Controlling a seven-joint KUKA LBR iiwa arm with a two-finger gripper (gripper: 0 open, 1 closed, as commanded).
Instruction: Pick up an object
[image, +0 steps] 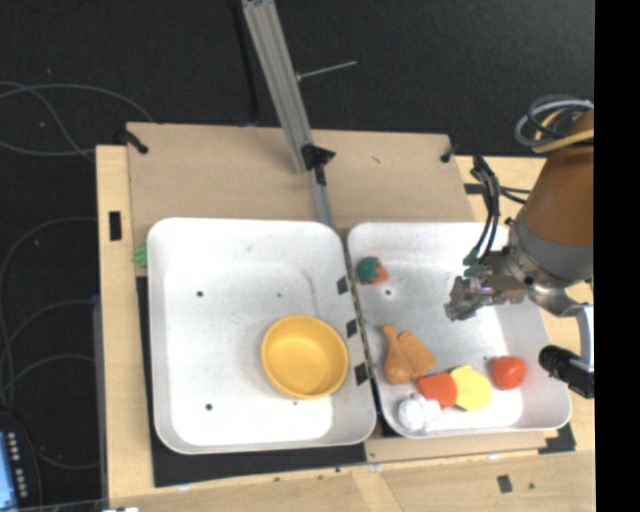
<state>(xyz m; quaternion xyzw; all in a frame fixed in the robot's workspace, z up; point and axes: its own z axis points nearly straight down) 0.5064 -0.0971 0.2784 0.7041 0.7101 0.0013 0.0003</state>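
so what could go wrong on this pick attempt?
1. The gripper hangs over bare floor of the right bin, apart from every object; closing here likely grabs nothing.
2. The orange piece, red block, yellow piece and white piece are crowded together, so a descent there may shove neighbours.

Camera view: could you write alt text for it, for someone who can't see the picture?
A grey and orange robot arm reaches in from the right, its gripper hanging over the right white bin, above a cluster of small toys: an orange piece, a yellow piece, red ones and a white one. The left white bin holds a yellow bowl.
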